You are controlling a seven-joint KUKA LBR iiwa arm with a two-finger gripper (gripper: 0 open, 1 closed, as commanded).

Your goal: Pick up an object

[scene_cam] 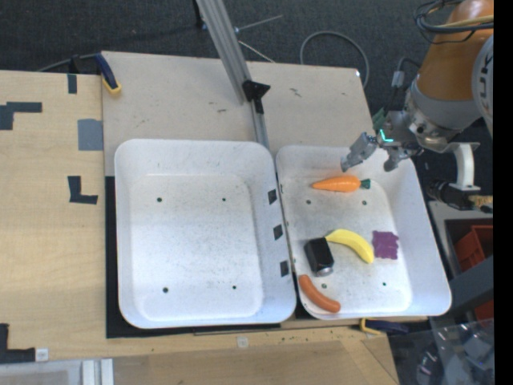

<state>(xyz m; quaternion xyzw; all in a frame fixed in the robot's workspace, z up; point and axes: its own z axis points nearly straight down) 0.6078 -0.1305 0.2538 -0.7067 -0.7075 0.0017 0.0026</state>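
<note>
Camera view | pale wood bench (48,215) | dark carpet (96,10) | gripper (375,156) spread, holding nothing

One fixed overhead camera, slanted down over both white bins (120,215)

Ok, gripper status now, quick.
Gripper: open, holding nothing, hovering above the far end of the right bin, just beyond the carrot.

A light wooden bench (48,239) carries a pale beige board (176,103); on that board, nearer the camera, sit two shallow white plastic bins (132,215) side by side, rims touching
</note>
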